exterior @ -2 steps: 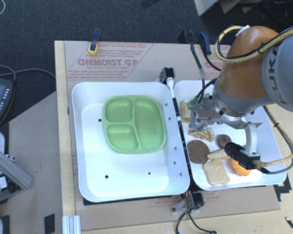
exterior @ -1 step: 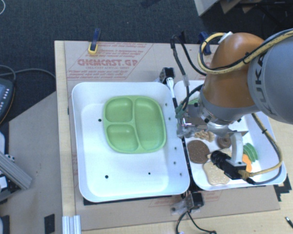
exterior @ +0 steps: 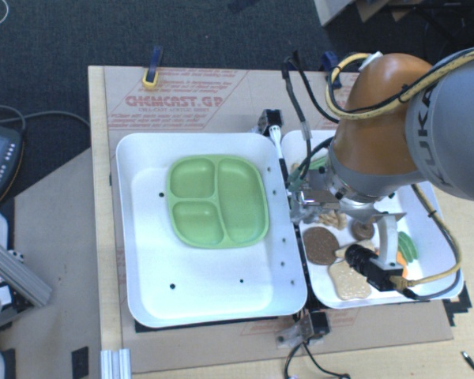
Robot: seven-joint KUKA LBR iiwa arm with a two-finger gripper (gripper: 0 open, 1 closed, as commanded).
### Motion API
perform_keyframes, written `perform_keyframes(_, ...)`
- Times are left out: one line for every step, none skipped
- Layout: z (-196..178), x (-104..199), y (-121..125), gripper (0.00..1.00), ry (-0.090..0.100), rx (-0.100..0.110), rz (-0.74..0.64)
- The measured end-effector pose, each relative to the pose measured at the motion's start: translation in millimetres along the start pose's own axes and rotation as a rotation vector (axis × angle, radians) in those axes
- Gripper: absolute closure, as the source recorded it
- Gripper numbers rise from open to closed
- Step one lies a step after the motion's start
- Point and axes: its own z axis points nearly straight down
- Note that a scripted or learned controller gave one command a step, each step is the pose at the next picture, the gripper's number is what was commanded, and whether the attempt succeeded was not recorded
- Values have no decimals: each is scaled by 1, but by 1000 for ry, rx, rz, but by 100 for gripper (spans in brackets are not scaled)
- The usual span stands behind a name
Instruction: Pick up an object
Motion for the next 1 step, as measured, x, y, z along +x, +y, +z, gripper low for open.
perform_keyframes(17,-8,0,100,-1,1,2)
